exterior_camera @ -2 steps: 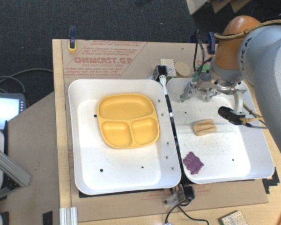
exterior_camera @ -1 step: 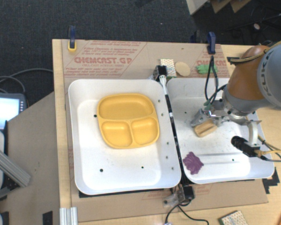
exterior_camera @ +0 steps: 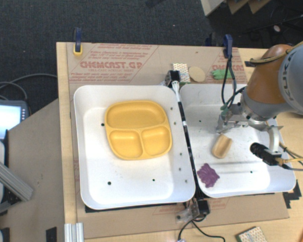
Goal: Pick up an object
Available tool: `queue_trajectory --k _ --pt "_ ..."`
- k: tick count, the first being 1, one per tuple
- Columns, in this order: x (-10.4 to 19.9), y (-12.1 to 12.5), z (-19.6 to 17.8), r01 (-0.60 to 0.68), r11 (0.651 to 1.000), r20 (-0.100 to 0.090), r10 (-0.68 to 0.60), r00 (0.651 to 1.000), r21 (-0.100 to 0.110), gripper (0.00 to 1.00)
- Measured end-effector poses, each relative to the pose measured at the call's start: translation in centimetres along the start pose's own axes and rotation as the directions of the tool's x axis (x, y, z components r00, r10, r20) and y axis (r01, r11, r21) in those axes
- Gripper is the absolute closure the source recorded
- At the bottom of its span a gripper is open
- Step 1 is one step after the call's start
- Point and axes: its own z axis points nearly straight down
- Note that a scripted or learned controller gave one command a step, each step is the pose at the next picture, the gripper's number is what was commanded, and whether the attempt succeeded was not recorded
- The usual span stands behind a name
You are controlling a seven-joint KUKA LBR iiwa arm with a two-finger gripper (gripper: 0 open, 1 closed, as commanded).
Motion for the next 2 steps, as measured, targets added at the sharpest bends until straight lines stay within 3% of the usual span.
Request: queue_trajectory --k 1,2 --pt "0.0 0.0 0.1 0.000 1.000 0.000 0.000 1.000 0.001 0.00" --pt "0.3 -3.7 1.1 0.000 1.000 -0.002 0.000 1.000 0.008 0.00"
